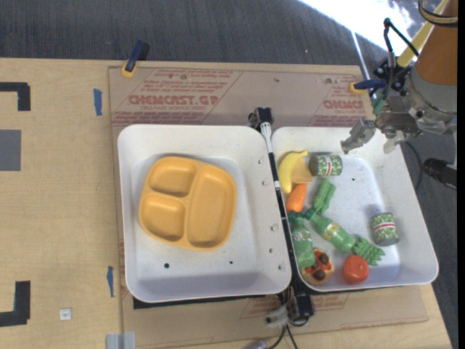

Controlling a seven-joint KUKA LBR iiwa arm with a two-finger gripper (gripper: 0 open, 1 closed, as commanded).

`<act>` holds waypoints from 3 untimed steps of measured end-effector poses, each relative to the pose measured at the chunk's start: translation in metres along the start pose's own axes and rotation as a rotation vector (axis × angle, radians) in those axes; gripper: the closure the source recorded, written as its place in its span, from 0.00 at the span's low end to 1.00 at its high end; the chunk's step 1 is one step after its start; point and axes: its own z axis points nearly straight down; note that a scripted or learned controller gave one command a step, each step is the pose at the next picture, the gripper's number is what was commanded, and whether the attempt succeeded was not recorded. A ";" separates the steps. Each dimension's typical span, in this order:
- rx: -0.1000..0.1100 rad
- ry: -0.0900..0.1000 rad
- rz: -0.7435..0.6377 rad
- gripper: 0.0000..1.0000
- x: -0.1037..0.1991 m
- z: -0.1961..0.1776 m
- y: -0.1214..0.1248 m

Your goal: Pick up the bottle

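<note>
Right now your end effector (pixel 372 135) hangs open and empty over the far edge of the right bin (pixel 407 195). The bottle (pixel 334 233) lies on its side near that bin's middle, wedged among green toys, with a carrot (pixel 296 198) and a can (pixel 385 227) nearby. Expect trouble from crowding, I judge: fingers closing here could catch a neighbour, or the slanted bottle could roll aside.

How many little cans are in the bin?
2. One can lies at the top of the right bin beside the banana; the other can sits near the right edge.
</note>
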 end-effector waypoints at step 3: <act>-0.007 0.000 0.148 1.00 0.005 0.185 -0.045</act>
